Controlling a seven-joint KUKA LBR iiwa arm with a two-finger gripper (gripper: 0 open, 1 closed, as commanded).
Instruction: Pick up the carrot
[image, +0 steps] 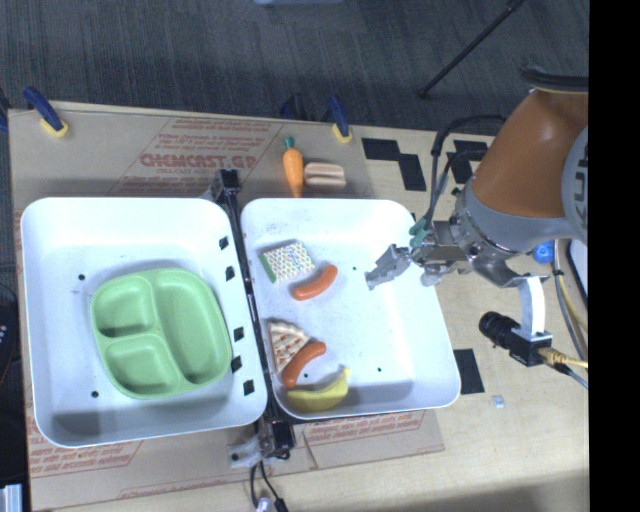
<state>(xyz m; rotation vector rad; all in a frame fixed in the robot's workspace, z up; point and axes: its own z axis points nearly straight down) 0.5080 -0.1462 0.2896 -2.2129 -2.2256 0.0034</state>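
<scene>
Carrot (292, 167) on surface (500, 420), outside bins, just behind right bin's (425, 340) far rim.
Lying beside a hot dog bun (324, 176). End effector (385, 267) well apart, over right bin's right side; fingers spread, nothing between them. In right bin: two sausages (313, 283), checkered block (287, 261), waffle (284, 343), banana (320, 393). In left bin (50, 260): green divided plate (158, 331).

Dark ribbed floor (200, 50) behind a tan bench (500, 440)

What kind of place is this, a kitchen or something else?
Probably a robotics lab bench, not a kitchen: a robot arm reaches over two white bins, with toy food like the carrot around.
</scene>
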